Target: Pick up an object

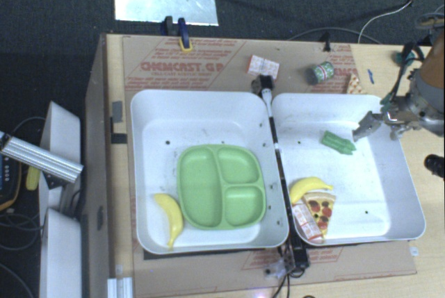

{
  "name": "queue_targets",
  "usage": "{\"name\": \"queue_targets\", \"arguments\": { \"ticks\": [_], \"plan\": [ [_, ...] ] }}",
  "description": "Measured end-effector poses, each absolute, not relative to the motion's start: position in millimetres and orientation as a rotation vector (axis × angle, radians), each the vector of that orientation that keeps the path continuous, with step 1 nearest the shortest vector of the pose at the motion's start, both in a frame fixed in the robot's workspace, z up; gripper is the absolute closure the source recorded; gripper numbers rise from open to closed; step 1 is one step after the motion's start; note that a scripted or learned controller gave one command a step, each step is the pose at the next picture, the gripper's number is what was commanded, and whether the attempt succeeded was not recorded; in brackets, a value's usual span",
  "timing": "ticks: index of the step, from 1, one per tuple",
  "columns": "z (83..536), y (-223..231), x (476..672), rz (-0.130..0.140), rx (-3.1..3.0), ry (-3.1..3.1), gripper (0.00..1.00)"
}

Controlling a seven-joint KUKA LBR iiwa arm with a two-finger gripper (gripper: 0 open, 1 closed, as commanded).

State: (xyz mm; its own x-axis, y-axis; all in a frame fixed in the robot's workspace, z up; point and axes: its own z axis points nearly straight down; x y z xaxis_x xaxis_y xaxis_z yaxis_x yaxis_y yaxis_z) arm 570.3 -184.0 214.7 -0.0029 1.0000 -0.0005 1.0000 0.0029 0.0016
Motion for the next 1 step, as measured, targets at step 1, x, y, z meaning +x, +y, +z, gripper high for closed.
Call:
{"name": "queue_targets", "arguments": {
  "ticks": [1],
  "plan": [
    [157.0, -166.2, 591.9, 0.000, 2.216, 2.227, 0.00]
  ]
}}
